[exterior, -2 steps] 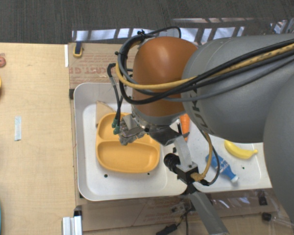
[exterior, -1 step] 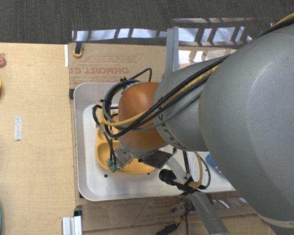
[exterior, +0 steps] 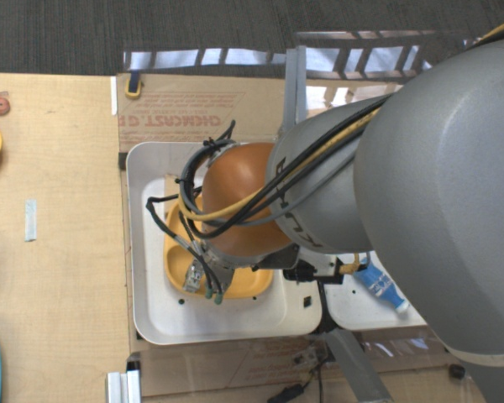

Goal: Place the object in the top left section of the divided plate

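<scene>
Divided plate [exterior: 250, 285]: yellow, lying in the left white bin, mostly covered by my arm; its rim shows at the bin's near side and a sliver along the left under my cables.
Object for the plate: I cannot tell which thing it is, or where it lies; my arm hides most of the left white bin.
Left white bin [exterior: 151, 309]: my landmark; its left wall and near wall are in plain sight.
My pincer [exterior: 212, 290]: low over the plate's near left part, inside the left white bin; whether it is open or closed I cannot tell, as the tips are lost in shadow and wiring.
My arm [exterior: 437, 191]: grey, reaching across from the right of the left white bin, with the orange band [exterior: 239, 196] right above the bin's middle.
Cables [exterior: 197, 179]: black and yellow, looped over the band.
Right white bin [exterior: 353, 309]: just beside the left white bin, holding a blue and white tube [exterior: 381, 285].
Tabletop [exterior: 59, 225]: pale wood, left of the left white bin.
</scene>
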`<state>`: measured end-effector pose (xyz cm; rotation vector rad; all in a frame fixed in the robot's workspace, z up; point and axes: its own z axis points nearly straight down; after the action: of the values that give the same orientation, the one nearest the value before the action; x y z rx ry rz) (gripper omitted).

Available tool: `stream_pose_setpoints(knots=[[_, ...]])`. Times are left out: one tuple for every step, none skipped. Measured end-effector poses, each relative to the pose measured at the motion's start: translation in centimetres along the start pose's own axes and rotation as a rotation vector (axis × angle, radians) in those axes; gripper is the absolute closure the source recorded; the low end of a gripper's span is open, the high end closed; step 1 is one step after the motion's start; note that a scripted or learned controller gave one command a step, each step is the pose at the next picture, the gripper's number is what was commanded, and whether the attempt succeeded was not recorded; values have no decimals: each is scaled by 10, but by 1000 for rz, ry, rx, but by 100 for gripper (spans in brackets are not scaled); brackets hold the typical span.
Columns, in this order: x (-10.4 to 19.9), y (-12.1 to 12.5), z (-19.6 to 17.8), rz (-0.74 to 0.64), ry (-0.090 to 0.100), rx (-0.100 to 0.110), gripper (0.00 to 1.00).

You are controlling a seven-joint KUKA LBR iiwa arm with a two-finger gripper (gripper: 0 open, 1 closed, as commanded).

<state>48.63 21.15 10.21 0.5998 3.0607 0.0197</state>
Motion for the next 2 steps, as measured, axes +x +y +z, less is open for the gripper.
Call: stream_pose_setpoints(knots=[[13, 13, -38, 312, 17, 21, 100], [0, -9, 7, 310, 5, 10, 100]])
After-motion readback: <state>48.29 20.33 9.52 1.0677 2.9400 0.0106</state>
